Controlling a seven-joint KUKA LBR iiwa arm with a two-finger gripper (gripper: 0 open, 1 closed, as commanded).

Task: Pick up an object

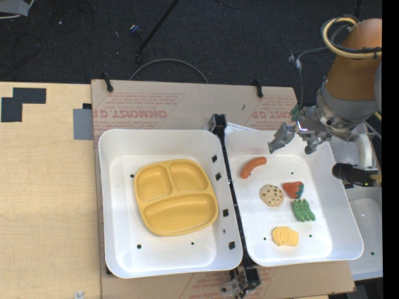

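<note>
The right bin (336, 242) holds several toy foods: an orange-red sausage (253, 166), a round chocolate-chip cookie (272, 195), a red strawberry (293, 189), a green leafy piece (303, 210) and a yellow corn piece (285, 236). My gripper (294, 141) hangs over the bin's far edge, up and to the right of the sausage, its two grey fingers (278, 141) spread apart with nothing between them. It sits well above the items and touches none of them.
The left bin (118, 242) carries a yellow divided plate (176, 195). A black divider (225, 185) runs between the bins. Cardboard (162, 108) lies under and behind both. The arm's orange band (365, 36) and grey wrist stand at the right.
</note>
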